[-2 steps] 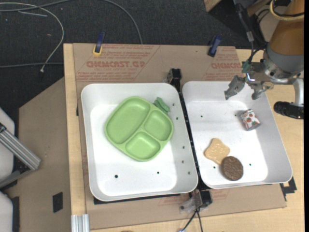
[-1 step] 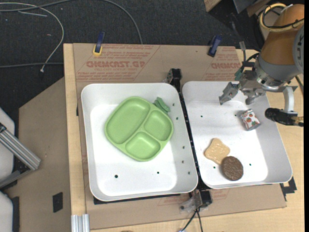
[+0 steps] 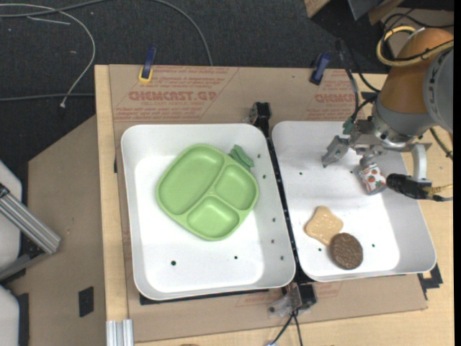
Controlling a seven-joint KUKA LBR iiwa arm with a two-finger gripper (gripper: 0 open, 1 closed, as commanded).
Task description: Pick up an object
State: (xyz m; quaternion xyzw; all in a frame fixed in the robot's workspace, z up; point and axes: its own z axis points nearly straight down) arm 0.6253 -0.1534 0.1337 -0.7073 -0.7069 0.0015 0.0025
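In the right bin lie a small white and red block, a tan bread-shaped piece and a round brown cookie. My gripper hangs over the upper middle of that bin, open, with its fingers spread and nothing between them. The white and red block sits just below and to the right of the right fingertip; whether they touch is unclear. The tan piece and the cookie lie together near the bin's front, well apart from the gripper.
The left bin holds a green divided plate with a small dark green item at its upper right edge. A black divider runs between the bins. Blue clamps hold the cardboard at the back.
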